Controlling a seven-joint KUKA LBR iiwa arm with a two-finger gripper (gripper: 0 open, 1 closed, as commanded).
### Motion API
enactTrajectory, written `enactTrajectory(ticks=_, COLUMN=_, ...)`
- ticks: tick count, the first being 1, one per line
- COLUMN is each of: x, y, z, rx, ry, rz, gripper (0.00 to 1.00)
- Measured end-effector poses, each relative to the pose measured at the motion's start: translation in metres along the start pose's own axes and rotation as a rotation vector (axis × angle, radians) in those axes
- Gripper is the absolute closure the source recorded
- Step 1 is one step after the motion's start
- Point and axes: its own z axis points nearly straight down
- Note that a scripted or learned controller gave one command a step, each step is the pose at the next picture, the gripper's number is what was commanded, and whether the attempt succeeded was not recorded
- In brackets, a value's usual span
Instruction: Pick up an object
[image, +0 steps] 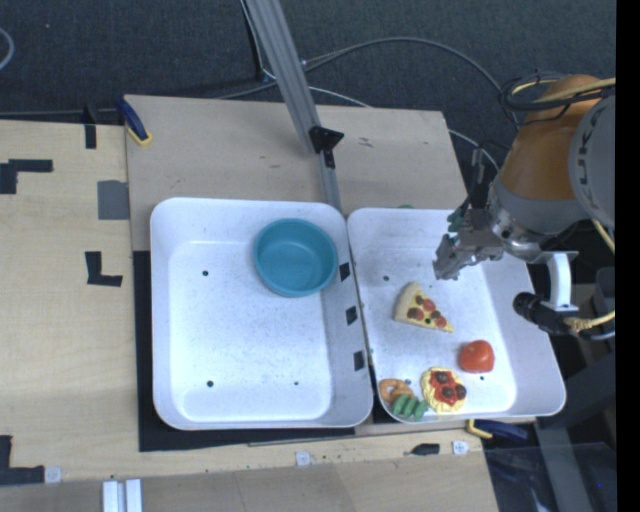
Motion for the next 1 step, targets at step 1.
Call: enactTrajectory(ticks=1, x=0.0529, y=-0.0091, z=0.0087, rx=0.0, ry=0.001, rz=-0.004, gripper=1.0)
